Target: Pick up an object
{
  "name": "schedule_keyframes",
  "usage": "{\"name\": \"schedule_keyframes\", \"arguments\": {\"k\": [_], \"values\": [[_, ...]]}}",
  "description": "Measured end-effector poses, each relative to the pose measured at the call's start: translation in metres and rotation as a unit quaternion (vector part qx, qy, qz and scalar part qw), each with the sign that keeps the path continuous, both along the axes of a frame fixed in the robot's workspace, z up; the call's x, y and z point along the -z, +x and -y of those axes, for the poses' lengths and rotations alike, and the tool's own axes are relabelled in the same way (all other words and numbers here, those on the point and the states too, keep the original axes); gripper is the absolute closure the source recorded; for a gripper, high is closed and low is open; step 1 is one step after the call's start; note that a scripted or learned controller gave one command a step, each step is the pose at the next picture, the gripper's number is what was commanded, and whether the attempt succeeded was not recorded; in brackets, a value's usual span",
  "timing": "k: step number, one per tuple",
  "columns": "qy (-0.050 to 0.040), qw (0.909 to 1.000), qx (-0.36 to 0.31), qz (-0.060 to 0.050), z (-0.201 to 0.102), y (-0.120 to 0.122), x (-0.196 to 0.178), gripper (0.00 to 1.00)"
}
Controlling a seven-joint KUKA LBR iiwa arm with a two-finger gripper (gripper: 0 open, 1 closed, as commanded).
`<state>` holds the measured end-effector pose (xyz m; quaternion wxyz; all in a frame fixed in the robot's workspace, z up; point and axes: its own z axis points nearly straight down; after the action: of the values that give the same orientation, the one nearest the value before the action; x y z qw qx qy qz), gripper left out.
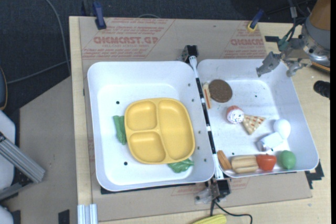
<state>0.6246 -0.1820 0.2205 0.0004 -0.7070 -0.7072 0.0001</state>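
One hot dog (242,163) lies lengthwise along the right bin's (294,97) near wall; the end effector (278,63) hangs released.

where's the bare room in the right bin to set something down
Bare floor lies in the right bin between the brown patty and the far right wall, under the gripper. The near corner is crowded: hot dog, tomato, green ball, white egg.

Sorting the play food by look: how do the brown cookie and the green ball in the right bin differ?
The brown cookie is a flat dark disc; the green ball is round and bright. The cookie lies near the bin's far left side, the ball in the near right corner beside other toys. Both sit in the right bin.
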Motion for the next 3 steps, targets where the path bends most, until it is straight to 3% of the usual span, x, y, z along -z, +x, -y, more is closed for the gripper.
{"name": "schedule_keyframes", "arguments": {"k": [1, 2, 3], "values": [[-0.0002, 1.0000, -0.001, 0.001, -0.055, 0.043, 0.130, 0.00], [-0.0003, 1.0000, 0.001, 0.002, -0.069, -0.039, 0.133, 0.00], [-0.0010, 1.0000, 0.000, 0.001, -0.025, 0.042, 0.109, 0.00]]}}
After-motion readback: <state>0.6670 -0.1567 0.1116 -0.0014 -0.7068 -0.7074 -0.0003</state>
